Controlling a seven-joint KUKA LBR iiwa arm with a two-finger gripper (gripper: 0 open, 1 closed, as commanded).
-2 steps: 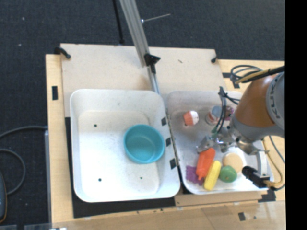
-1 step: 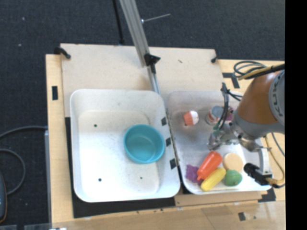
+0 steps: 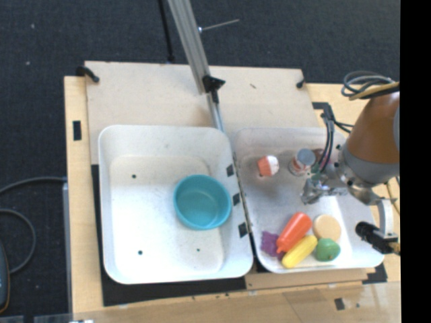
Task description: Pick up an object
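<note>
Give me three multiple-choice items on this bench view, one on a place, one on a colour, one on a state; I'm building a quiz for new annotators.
1. Where does the round blue plastic bowl sit?
A. in the left white bin
B. in the right white bin
C. on the bare bench

2. What colour is the long toy beside the orange carrot-shaped toy?
A. blue
B. yellow
C. white

3. How does the blue bowl stand?
A. upside down
B. on its side
C. upright, opening up

Answers:
1. A: the bowl rests on the floor of the left white bin, near its right wall.
2. B: the yellow corn-shaped toy lies right beside the carrot in the right white bin.
3. C: its hollow inside faces the camera.

The end effector hangs over the right bin.
</note>
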